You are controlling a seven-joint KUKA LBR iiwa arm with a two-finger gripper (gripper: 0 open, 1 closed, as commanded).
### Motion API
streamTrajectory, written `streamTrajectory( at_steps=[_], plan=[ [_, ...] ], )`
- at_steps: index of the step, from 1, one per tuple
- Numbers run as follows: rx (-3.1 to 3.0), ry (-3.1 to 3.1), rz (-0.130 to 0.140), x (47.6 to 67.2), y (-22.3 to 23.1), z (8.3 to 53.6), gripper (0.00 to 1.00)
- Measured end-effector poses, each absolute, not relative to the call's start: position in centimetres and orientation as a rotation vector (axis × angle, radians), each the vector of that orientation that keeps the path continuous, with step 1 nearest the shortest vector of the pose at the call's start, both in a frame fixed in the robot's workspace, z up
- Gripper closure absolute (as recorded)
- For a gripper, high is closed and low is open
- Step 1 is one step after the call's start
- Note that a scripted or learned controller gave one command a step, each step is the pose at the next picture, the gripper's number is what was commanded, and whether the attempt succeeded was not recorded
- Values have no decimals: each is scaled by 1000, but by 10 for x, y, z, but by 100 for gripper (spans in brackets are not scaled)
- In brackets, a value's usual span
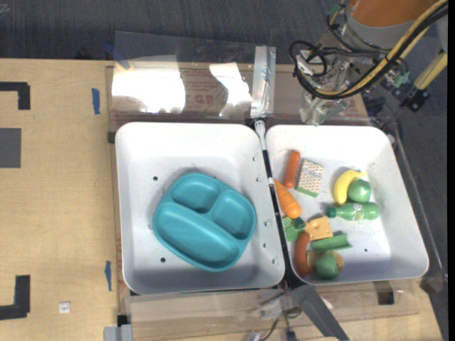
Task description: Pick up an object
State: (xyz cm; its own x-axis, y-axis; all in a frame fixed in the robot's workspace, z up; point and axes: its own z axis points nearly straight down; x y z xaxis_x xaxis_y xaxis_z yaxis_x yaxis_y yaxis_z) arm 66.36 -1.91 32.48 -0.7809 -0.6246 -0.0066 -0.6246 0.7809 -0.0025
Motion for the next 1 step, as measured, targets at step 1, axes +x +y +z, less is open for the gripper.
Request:
streamTrajectory(
  at_steps=[1],
  plan=[
    [-1226, 2886, 0, 663, -43, 316, 100]
  ],
)
